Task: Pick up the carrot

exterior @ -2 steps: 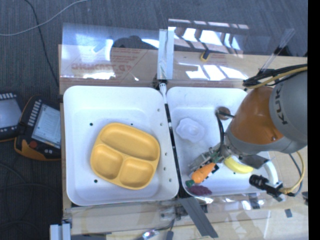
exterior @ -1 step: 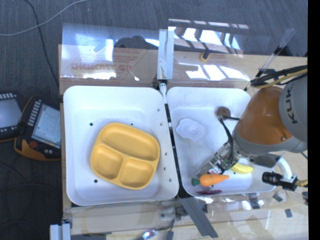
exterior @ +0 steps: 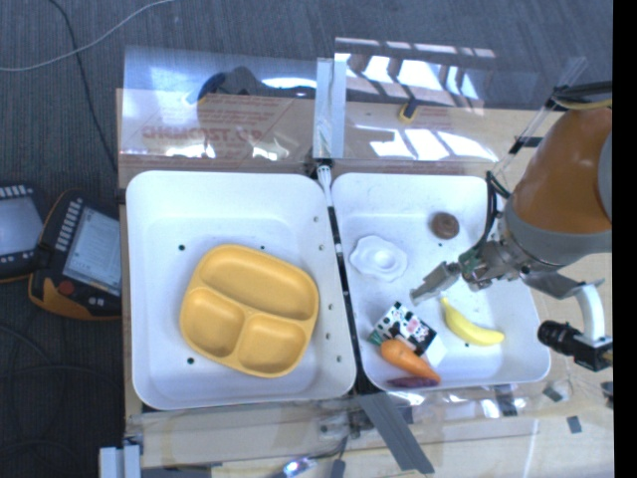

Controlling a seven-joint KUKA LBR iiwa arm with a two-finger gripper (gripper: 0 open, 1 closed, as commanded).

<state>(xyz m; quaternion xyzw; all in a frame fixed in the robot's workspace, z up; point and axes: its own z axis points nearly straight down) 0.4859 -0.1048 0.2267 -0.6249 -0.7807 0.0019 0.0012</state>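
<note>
The orange carrot (exterior: 406, 358) lies in the right bin (exterior: 518, 361), near its front edge. It rests beside a black-and-white patterned block (exterior: 409, 328) and partly over a dark red piece (exterior: 408, 379). My gripper (exterior: 436, 280) hangs over the middle of the right bin, up and to the right of the carrot and well apart from it. It points left and down toward the block. Nothing is seen in its grasp.
A yellow banana (exterior: 471, 325) lies just right of the carrot, under the wrist. A white fried-egg toy (exterior: 379, 258) and a brown round piece (exterior: 445, 225) sit further back. The left bin (exterior: 149, 267) holds a yellow divided plate (exterior: 249, 307).
</note>
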